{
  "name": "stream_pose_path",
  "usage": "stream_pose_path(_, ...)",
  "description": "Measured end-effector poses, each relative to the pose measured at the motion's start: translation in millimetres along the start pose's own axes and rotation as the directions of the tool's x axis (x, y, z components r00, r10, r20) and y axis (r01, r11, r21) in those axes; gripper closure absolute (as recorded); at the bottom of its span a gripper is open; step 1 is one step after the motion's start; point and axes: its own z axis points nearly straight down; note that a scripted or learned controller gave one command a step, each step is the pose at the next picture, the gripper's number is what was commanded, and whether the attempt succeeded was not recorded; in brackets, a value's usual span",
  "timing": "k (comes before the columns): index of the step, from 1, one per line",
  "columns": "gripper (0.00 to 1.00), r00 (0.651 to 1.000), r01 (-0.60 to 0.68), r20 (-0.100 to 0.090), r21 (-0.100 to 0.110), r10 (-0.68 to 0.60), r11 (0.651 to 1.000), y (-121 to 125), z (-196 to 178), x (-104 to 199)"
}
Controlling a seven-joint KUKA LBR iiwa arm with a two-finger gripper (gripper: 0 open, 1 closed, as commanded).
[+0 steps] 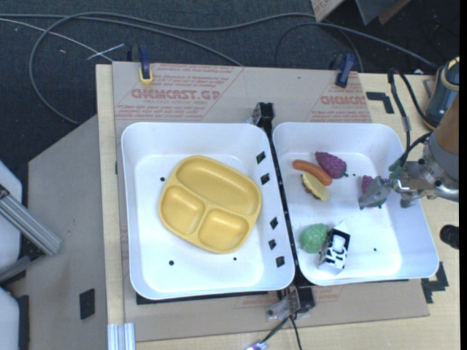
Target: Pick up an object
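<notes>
My gripper [374,195] hangs low over the right bin [408,257], near the middle of its right half, on the arm reaching in from the right. A small purple piece [366,184] sits right against the gripper's upper left side; whether it is held is unclear. Left of it lie a purple grape bunch [331,163], an orange sausage-like piece [311,171] and a yellowish piece [315,188]. Nearer the front edge are a green lump [314,237] and a black-and-white patterned block [335,250], touching each other.
The left bin [139,217] holds a yellow divided plate [210,203]. A black divider with clips [271,195] runs between the bins. Cables trail across the dark floor behind the bench, and the arm's body [445,152] stands over the bench's right edge.
</notes>
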Motion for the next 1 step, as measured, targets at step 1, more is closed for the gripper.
stream_pose_path(1, 0.00, 1.000, 0.000, 0.000, 0.000, 0.000, 1.000, 6.0, 49.2, -6.7)
